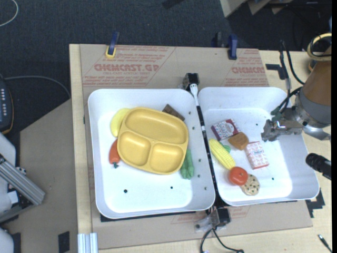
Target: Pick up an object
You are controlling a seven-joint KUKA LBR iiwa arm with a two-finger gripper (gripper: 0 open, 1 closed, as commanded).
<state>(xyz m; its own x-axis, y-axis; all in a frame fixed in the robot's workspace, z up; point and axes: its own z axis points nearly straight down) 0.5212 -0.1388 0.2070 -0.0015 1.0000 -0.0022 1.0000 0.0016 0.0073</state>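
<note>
Nearest in the right bin (303,190) lies a cookie (251,185), touching a tomato (238,175) just left of it. A little farther sits a corn cob (221,153), slanted, near the divider between the bins. Right of the corn lies a small red-and-white packet (256,155), and just beyond that a brown nugget (238,140) touching a darker packet (224,129) at its far left.

The gripper (274,128) hangs over the far right part of this bin, right of the nugget and beyond the small packet, apart from both. Nothing shows between its fingers; whether they are spread or closed I cannot tell, as the head is small and dark against the bin.

In the left bin (100,141) a yellow tray (152,140) lies upturned across the middle, covering parts of other things: a red piece (114,154) peeks out at its near left, a green piece (187,166) at its near right, a yellow fruit (118,120) at its far left and a brown piece (172,111) at its far edge.

No object has been picked yet, so this looks like the approach step. The closest candidates are the small packet and the nugget. The next move calls for shifting left and nearer to centre over one of them, then descending with room either side, since the items lie close together.
</note>
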